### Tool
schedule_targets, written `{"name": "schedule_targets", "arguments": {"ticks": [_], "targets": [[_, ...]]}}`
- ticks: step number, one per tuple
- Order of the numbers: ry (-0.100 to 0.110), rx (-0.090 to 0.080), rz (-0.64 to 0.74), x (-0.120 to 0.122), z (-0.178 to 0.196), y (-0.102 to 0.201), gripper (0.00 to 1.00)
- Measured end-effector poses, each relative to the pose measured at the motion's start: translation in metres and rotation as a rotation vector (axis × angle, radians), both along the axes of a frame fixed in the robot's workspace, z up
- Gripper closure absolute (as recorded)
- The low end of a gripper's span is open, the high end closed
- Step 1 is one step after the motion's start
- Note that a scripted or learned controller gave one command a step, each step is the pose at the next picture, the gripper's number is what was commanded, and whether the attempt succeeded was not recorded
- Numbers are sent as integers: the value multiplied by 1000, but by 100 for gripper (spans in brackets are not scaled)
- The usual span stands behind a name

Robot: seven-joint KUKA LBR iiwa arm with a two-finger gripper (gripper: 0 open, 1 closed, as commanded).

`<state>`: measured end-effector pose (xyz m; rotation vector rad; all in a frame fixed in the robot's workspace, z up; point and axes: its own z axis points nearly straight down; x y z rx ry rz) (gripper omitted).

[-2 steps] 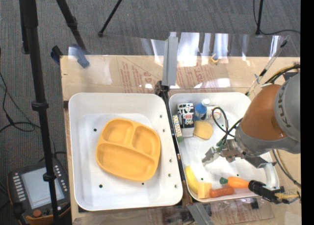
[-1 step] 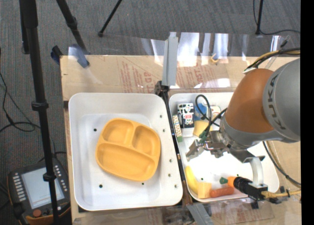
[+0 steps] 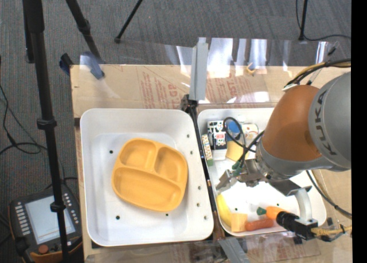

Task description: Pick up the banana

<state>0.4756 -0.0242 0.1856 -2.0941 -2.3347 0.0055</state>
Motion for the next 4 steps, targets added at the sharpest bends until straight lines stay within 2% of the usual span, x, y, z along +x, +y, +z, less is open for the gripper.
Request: {"name": "schedule_targets", "arguments": {"ticks": [1,2,3,4], "targets": [[0,0,0,0,0,0,0],[-1,-2,28,0,73,15,0],[1,0,90,-1,0,44,0],[-1,-1,250,-1,0,122,0]]}}
